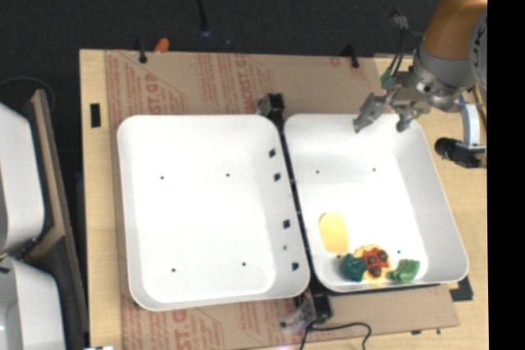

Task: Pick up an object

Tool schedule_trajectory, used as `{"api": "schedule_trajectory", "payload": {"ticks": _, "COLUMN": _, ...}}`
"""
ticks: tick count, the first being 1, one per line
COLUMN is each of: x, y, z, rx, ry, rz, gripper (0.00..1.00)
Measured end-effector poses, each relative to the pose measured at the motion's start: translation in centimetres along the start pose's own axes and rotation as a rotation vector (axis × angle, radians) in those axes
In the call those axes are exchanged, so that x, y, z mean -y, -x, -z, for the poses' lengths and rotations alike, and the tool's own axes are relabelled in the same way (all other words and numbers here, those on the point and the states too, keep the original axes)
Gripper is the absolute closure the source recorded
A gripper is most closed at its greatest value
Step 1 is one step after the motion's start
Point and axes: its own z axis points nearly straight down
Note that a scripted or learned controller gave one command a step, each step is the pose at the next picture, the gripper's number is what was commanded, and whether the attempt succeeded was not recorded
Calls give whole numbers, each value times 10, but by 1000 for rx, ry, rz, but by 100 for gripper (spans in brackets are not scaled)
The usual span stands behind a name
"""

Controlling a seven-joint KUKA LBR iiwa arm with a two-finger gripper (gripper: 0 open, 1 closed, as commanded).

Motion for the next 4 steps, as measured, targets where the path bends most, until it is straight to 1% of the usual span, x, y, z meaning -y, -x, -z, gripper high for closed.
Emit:
{"api": "schedule_trajectory", "payload": {"ticks": 1, "x": -2, "y": 0, "z": 5, "rx": 1, "ry": 8, "rz": 1, "gripper": 0}}
{"api": "schedule_trajectory", "payload": {"ticks": 2, "x": 0, "y": 10, "z": -51, "rx": 1, "ry": 4, "rz": 0, "gripper": 0}}
{"api": "schedule_trajectory", "payload": {"ticks": 3, "x": -5, "y": 5, "z": -110, "rx": 0, "ry": 3, "rz": 2, "gripper": 0}}
{"api": "schedule_trajectory", "payload": {"ticks": 4, "x": -5, "y": 5, "z": -124, "rx": 1, "ry": 7, "rz": 1, "gripper": 0}}
